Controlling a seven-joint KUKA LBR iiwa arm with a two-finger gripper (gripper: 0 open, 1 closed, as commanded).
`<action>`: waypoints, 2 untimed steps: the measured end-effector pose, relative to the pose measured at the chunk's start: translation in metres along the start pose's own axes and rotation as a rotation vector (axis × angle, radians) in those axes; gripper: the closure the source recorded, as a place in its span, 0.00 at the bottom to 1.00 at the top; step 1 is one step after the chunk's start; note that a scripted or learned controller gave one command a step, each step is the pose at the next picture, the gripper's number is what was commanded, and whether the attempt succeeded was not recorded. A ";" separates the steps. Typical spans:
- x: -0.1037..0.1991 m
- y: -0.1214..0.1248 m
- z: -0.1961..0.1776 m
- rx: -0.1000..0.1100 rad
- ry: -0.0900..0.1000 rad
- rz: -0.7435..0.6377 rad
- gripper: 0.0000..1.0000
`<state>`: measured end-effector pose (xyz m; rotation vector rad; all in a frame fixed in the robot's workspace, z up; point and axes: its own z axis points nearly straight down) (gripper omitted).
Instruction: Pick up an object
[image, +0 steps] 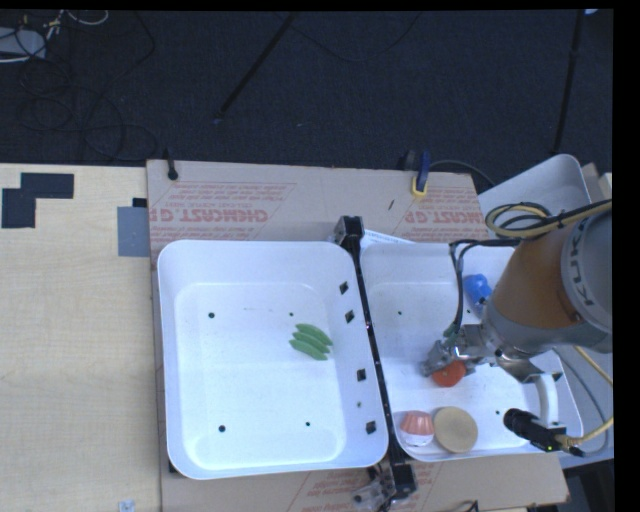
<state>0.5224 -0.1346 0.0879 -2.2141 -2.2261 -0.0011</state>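
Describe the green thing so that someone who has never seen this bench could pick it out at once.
Look at the left bin, the one away from the arm. A little right of its middle lies the green thing, a small bunch of slim pods side by side. It is alone in that bin; the red, blue, pink and tan things all lie in the right bin.

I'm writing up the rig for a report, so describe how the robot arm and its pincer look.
The arm is grey, with a broad orange band above the wrist. Yellow and black cables loop over it. The pincer is small, metallic grey.
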 end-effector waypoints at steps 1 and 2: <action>0.051 -0.045 0.000 0.001 0.000 0.004 1.00; 0.127 0.000 -0.105 -0.009 0.000 -0.003 1.00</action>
